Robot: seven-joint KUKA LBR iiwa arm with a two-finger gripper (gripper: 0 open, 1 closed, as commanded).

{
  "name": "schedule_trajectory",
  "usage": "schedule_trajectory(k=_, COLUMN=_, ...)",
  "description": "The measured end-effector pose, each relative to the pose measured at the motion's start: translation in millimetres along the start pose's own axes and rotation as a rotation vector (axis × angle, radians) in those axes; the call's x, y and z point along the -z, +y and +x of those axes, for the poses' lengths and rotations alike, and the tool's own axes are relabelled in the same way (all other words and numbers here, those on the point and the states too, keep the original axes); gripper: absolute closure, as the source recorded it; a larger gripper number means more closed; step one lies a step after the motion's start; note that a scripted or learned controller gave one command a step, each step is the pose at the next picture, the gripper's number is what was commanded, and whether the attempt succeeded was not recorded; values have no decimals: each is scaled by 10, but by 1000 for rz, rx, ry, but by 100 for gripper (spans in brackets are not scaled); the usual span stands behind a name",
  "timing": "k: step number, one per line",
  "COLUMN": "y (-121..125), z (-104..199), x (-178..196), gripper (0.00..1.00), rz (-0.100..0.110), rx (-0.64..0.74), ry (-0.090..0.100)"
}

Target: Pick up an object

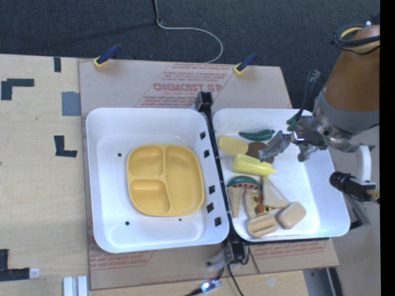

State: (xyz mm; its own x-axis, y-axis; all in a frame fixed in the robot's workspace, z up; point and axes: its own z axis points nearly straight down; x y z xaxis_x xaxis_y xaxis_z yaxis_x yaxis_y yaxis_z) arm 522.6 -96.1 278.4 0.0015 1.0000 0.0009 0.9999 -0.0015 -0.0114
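Camera view: gripper point(289, 142), fingers spread and holding nothing, hovers just right of the yellow bottle point(252, 164).

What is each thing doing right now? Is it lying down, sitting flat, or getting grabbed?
Yellow divided plate: sitting flat in the left bin.
Yellow bottle: lying on its side in the right bin.
Green pepper: lying flat.
Bread pieces: lying in a pile.
Gripper: above the right bin, holding nothing.

yellow divided plate point(165, 179) — left bin point(102, 165)
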Motion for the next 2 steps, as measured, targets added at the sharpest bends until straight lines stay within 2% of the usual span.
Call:
schedule_trajectory(k=1, y=17, z=0, x=47, gripper=0, rz=-10, rx=2, ry=-1)
schedule_trajectory(k=2, y=-53, z=-73, x=-479, gripper=0, rz=-5, rx=1, ry=-1)
